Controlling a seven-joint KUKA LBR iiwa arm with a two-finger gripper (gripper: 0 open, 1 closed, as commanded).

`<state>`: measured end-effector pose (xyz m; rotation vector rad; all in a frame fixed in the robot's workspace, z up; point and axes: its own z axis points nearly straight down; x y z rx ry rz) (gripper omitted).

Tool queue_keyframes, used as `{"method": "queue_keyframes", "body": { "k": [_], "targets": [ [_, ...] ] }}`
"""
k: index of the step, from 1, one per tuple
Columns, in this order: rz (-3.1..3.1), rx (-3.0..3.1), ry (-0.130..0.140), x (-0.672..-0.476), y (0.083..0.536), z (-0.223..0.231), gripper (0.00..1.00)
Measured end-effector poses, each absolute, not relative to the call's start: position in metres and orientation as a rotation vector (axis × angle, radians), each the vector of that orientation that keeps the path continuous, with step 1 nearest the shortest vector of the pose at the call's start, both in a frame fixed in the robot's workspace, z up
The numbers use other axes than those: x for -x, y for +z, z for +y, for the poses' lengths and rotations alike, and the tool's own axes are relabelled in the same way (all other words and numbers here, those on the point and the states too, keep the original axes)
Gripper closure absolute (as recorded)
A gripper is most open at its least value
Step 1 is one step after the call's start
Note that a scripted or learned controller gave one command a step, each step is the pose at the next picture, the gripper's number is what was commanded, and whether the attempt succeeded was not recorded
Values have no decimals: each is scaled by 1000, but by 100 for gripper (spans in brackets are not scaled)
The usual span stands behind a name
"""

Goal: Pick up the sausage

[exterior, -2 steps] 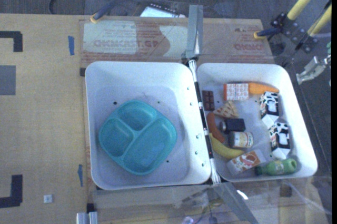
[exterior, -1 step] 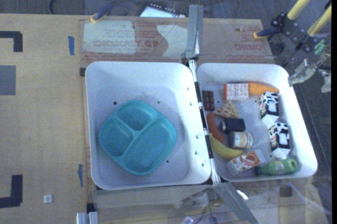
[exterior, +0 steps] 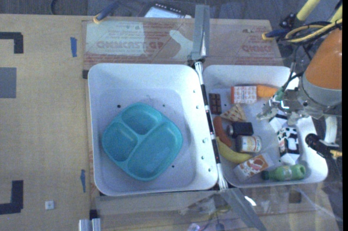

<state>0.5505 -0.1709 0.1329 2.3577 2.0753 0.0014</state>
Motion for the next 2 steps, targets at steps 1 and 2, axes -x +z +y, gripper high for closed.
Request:
{"method": "queue_keyframes", "body": {
  "k": [1,2],
  "targets": [
    [1522,-2747,7,-567,86,-113,0],
    [1393,-2840,-47,-656,83,-95,0]
  ]
}}
